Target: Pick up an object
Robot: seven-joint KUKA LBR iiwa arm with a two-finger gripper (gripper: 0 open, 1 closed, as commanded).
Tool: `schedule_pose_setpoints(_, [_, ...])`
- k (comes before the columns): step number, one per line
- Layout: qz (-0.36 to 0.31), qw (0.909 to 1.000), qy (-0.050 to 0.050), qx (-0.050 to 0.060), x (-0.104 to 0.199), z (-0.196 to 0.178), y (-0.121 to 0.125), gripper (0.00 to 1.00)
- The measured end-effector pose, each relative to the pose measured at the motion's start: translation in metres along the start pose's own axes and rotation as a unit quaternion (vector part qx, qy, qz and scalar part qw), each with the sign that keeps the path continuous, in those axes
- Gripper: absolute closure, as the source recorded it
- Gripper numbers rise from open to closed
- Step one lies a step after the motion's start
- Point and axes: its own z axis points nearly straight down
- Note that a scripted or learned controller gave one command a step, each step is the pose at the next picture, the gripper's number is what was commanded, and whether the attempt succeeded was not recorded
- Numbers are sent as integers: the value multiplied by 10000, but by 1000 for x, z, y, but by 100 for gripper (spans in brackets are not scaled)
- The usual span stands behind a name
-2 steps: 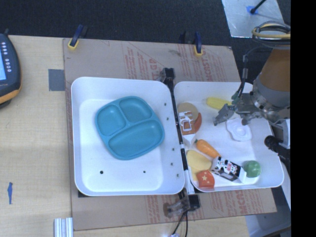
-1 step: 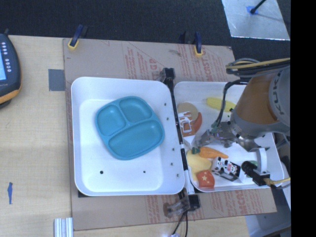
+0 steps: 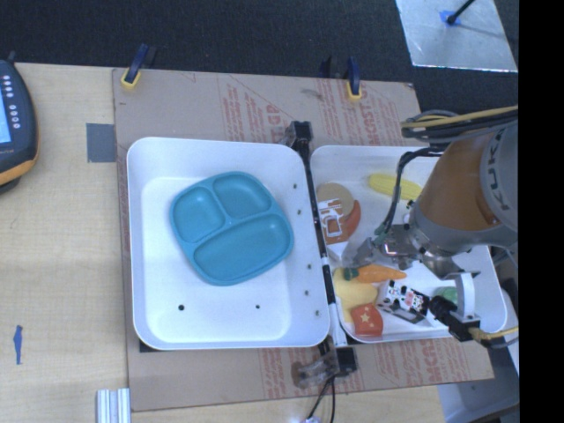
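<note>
The hand (image 3: 374, 252) is low in the right bin (image 3: 493, 315), its tip among the toy foods; whether it is open or gripping anything, I cannot tell. The toy carrot (image 3: 381, 273) lies just below it, long axis running left-right across the approach, with the yellow cheese wedge (image 3: 351, 296) beyond.

Smooth blue plastic plate (image 3: 232, 227), cardboard underlay (image 3: 220, 113)

Arm (image 3: 463, 192) reaches leftward, pincer (image 3: 366, 252) lowered.
</note>
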Motion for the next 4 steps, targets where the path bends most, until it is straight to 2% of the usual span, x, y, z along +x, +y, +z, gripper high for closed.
schedule_pose_setpoints(1, [-8,10000,-4,2,-1,-10,0,100])
schedule_pose_setpoints(2, [-10,10000,-4,1,-1,-10,0,0])
schedule_pose_setpoints(3, [-4,10000,4,2,-13,1,-34,0])
schedule_pose_setpoints(4, [-20,10000,-4,-15,-13,-11,-31,100])
